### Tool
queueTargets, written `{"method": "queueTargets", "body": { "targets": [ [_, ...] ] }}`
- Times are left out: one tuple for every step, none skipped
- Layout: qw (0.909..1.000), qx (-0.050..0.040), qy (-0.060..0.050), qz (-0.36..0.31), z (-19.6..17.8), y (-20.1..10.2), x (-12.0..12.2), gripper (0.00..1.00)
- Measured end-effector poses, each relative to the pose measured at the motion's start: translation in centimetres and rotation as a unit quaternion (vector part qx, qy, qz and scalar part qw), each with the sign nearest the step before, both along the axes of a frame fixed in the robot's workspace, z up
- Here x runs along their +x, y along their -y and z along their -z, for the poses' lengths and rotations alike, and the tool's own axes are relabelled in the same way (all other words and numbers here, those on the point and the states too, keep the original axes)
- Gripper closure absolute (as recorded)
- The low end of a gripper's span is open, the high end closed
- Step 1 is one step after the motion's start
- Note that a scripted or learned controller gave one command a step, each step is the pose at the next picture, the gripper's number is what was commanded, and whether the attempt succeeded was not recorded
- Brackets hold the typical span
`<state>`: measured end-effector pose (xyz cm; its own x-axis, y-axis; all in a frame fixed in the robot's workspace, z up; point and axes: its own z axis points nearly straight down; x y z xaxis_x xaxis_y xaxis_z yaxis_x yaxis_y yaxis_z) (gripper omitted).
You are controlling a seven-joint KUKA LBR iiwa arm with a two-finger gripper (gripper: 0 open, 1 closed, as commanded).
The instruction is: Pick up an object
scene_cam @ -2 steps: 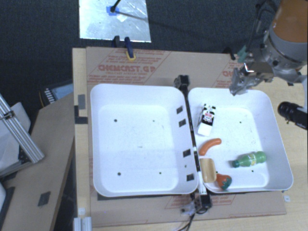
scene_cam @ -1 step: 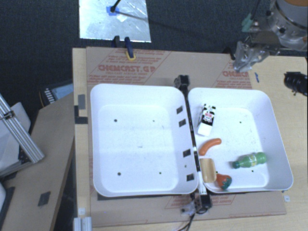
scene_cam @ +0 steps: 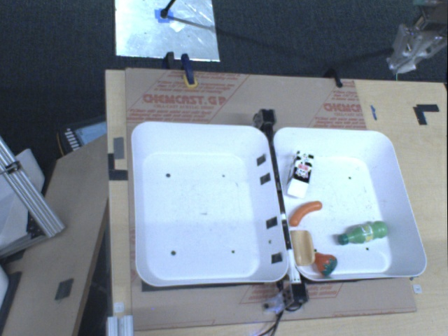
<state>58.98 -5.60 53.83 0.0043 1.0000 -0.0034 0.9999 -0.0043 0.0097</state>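
Well below the raised pincer point(scene_cam: 418, 44), a green bottle point(scene_cam: 363, 233), right bin point(scene_cam: 392, 187).

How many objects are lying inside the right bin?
5: a black-and-white cow toy near the divider at the back, an orange sausage below it, a green bottle further right, a tan block and a red-green piece at the front.

My one camera looks down slantwise on both bins point(scene_cam: 203, 208), well below-left of my pincer point(scene_cam: 414, 47)
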Motion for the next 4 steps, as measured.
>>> {"method": "queueTargets", "body": {
  "targets": [
    [1.0,0.001,-0.001,-0.005,-0.9,-0.4,0.0,1.0],
    [1.0,0.0005,0.001,-0.007,-2.0,-0.4,0.0,1.0],
    [1.0,0.0004,0.002,-0.009,-3.1,-0.5,0.0,1.0],
    [0.9999,0.0027,-0.01,-0.004,5.9,-2.5,-10.7,1.0]
  ]
}}
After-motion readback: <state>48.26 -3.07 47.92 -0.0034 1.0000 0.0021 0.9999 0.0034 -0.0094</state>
